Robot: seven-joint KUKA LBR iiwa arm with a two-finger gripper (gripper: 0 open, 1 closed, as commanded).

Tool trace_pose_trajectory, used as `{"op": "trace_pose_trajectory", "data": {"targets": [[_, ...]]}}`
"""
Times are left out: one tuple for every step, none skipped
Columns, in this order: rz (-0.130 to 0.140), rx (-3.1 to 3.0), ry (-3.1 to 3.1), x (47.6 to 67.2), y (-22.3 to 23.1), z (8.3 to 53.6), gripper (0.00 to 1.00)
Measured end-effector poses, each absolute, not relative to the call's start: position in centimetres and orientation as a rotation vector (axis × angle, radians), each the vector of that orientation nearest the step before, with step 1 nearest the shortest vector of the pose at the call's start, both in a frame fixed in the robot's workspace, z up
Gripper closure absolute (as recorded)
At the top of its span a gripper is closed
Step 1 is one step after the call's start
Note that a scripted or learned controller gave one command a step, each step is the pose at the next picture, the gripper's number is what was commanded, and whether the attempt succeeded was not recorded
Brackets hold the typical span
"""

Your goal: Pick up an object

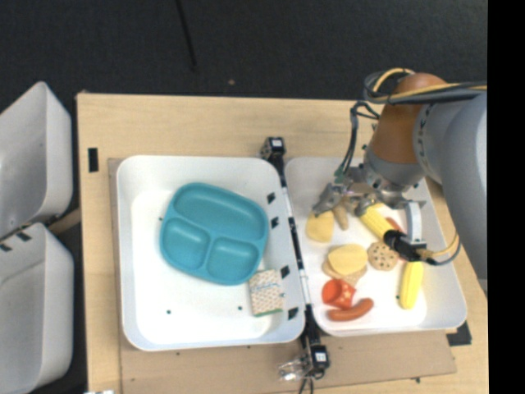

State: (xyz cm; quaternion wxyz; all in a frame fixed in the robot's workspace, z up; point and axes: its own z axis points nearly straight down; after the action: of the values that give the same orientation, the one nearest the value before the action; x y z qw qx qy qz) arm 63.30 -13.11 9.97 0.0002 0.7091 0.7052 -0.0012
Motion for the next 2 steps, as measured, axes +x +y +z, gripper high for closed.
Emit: {"op": "trace_pose_trajectory", "data": {"targets": [[0.002, 2.229, 2.207, 63.4, -13.2, 11.2, 1.00], [0.004, 2.220, 2.216, 64.4, -13.5, 16.0, 1.00]]}}
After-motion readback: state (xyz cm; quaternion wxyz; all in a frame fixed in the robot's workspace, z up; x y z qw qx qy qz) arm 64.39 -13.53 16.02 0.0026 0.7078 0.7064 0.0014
